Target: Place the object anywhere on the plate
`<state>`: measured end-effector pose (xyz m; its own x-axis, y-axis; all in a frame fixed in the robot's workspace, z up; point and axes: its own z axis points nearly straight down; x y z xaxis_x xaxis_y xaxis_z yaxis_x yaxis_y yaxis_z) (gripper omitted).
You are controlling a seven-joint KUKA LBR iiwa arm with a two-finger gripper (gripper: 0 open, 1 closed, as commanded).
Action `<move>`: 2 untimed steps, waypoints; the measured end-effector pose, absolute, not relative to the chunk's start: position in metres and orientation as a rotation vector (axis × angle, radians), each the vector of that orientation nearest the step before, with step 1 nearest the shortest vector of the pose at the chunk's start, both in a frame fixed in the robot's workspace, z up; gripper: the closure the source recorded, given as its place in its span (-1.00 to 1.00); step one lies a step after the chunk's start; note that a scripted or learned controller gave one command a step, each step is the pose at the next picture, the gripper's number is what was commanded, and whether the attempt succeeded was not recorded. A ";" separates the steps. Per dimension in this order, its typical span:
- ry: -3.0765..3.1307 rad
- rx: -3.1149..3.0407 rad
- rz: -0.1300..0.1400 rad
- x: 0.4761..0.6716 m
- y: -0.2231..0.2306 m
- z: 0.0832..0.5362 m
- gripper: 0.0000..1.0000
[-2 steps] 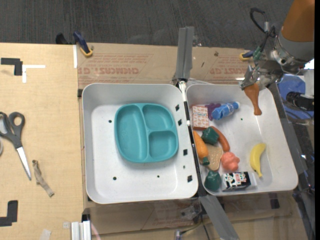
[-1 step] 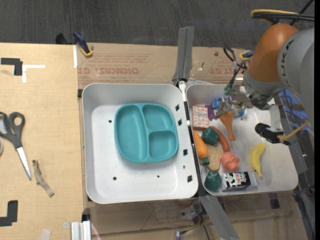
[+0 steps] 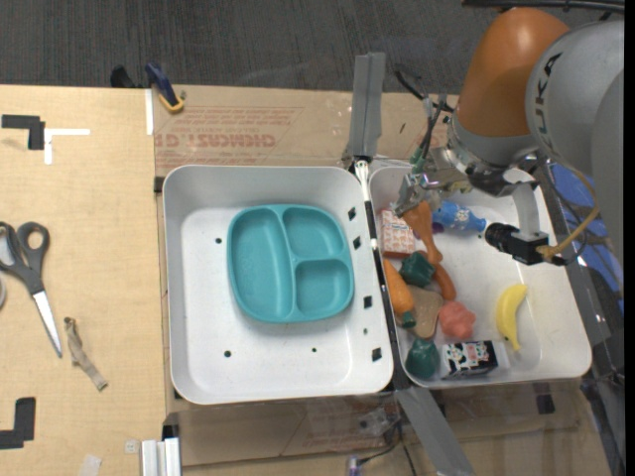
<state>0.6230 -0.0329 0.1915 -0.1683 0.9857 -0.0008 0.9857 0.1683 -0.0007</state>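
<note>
A teal plate (image 3: pixel 291 263) with three compartments lies in the left white bin (image 3: pixel 189 296), and nothing rests on it. My gripper (image 3: pixel 412 191) hangs low over the far left corner of the right bin (image 3: pixel 556 350), below the orange band of the arm. Just beneath it are a long orange carrot-like toy (image 3: pixel 429 234) and a red and white packet (image 3: pixel 395 234). I cannot make out whether the gripper touches either of them.
The right bin also holds a blue bottle (image 3: pixel 458 216), a dark green toy (image 3: pixel 419 269), a pink lump (image 3: pixel 456 320), a banana (image 3: pixel 510 313) and a black and white carton (image 3: pixel 468 357). Scissors (image 3: pixel 32 276) lie on the bench at the left.
</note>
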 end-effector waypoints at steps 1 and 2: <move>2.551 1.837 -0.004 0.587 0.089 0.191 1.00; 2.549 1.838 -0.004 0.587 0.088 0.191 -1.00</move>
